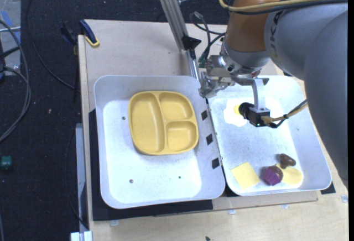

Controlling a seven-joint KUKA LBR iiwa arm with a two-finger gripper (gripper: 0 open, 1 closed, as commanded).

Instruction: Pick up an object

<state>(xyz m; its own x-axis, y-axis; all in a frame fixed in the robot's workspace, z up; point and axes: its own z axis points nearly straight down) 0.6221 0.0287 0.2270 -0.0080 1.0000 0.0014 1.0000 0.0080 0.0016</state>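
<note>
Pincer (209, 86) sits over the right bin's (260, 146) upper-left corner, by the divide. Cannot tell how wide it stands; nothing seen in its hold. Fried-egg toy (233, 114) just beside it. Cheese slice (245, 174) and purple piece (271, 175) lie near the front edge. Judged step: approach. Next: centre over one item, descend, close.

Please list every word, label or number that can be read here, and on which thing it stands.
No text can be read.
The yellow divided plate and the left bin bear no print.
The small black patches on the edge between the bins are plain marks, not letters.
</note>
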